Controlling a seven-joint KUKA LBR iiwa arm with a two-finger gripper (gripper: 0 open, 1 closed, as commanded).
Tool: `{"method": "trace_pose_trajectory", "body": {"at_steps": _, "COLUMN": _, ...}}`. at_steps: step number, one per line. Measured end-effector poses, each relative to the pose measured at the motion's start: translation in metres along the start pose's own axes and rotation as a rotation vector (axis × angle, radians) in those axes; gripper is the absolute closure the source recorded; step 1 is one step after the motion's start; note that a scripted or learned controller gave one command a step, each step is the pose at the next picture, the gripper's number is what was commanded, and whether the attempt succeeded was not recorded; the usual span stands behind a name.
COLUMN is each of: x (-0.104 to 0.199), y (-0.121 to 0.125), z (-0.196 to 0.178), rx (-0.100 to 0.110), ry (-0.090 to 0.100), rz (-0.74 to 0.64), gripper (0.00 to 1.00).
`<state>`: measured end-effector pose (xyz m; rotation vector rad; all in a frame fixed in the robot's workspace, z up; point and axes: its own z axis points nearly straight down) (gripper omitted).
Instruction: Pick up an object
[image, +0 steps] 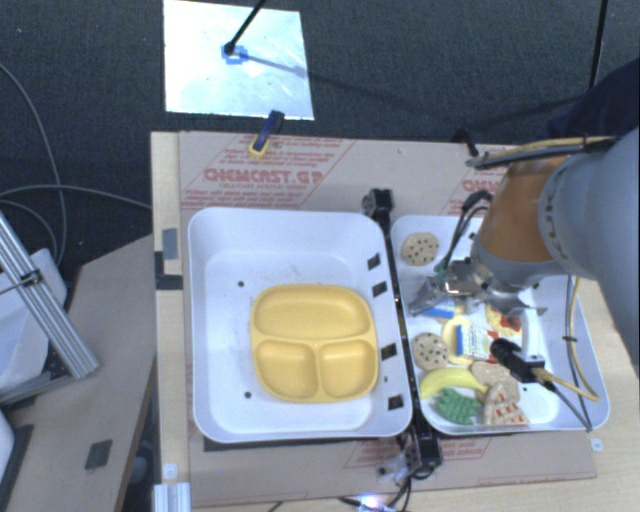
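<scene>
I am watching the arm (560, 215) reaching in from the right and hanging over the right bin (585, 405), with the pincer (455, 290) sitting low among the toy food near the bin's left wall. I cannot tell whether the pincer is apart or together; its metal parts are blurring into the clutter beneath, and I am not seeing anything plainly caught in it.

The candidates are all lying in that right bin: a cookie (419, 248) at the back left, a second cookie (431, 349) further forward, a banana (450, 381) and a green piece (457, 405) near the front, and a waffle (505, 408) beside them. A blue and yellow item (460, 335) is lying just below the pincer and looks like the nearest target. The left bin (215, 300) is holding a yellow divided tray (313, 342), well apart from the action.

What is worrying me is the crowding. The pieces at the front are touching or overlapping, so I am expecting a descent could pinch two at once or nudge one aside and close on nothing. The cookies are lying flat, and I am judging that they could slip out of a grip. The pincer is also working close to the divider between the bins, so a slight drift left could strike that wall. Loose cables (570, 385) trailing over the food could snag or drag a piece.
</scene>
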<state>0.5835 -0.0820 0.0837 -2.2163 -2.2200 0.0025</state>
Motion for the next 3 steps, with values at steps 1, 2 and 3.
{"method": "trace_pose_trajectory", "body": {"at_steps": 1, "x": -0.011, "y": 0.09, "z": -0.003, "rx": -0.015, "ry": -0.004, "rz": -0.005, "gripper": 0.0}}
{"method": "trace_pose_trajectory", "body": {"at_steps": 2, "x": -0.008, "y": 0.074, "z": -0.001, "rx": -0.006, "ry": -0.003, "rz": 0.0, "gripper": 0.0}}
{"method": "trace_pose_trajectory", "body": {"at_steps": 3, "x": -0.007, "y": 0.056, "z": -0.001, "rx": -0.005, "ry": -0.003, "rz": 0.001, "gripper": 0.0}}
